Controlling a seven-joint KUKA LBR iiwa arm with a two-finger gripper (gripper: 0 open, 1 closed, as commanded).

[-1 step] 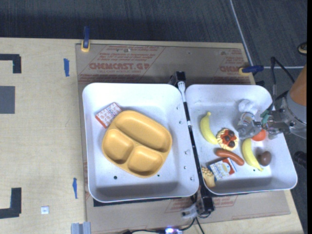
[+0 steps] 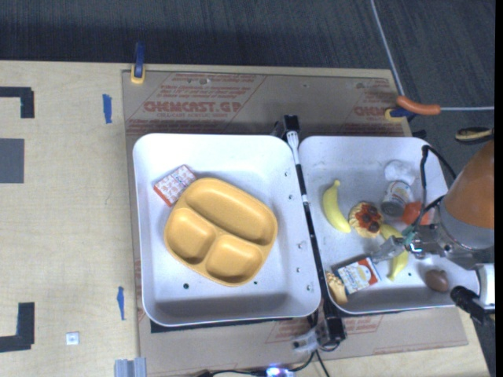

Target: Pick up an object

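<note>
- A light wooden counter (image 2: 63,234) is carrying two shallow white plastic bins side by side on a sheet of brown cardboard (image 2: 236,100).
- The left white bin (image 2: 149,163) is holding a yellow three-compartment plastic tray (image 2: 220,230), lying at a slant, with a small red-and-white printed packet (image 2: 173,184) touching its far-left edge.
- The right white bin (image 2: 346,151) is holding the small clutter: a yellow plastic banana (image 2: 335,206) lying left of centre, a round red-and-yellow toy (image 2: 365,218) just beside it, and a clear plastic cup on its side (image 2: 397,181) toward the far right.
- A red-and-white snack packet (image 2: 355,276) is lying near the bin's near wall, and a small brown oval object (image 2: 436,279) is sitting in the near-right corner.
- The grey arm with the orange band (image 2: 475,191) is reaching in from the right, and its gripper (image 2: 401,246) is hanging low over the right bin, close to a small yellow piece (image 2: 398,264) and the round toy (the metal parts are blurring together there, so I cannot tell how the gripper stands or whether it is gripping anything).
- An orange-handled clamp (image 2: 416,107) is sitting at the far-right corner of the cardboard.
</note>
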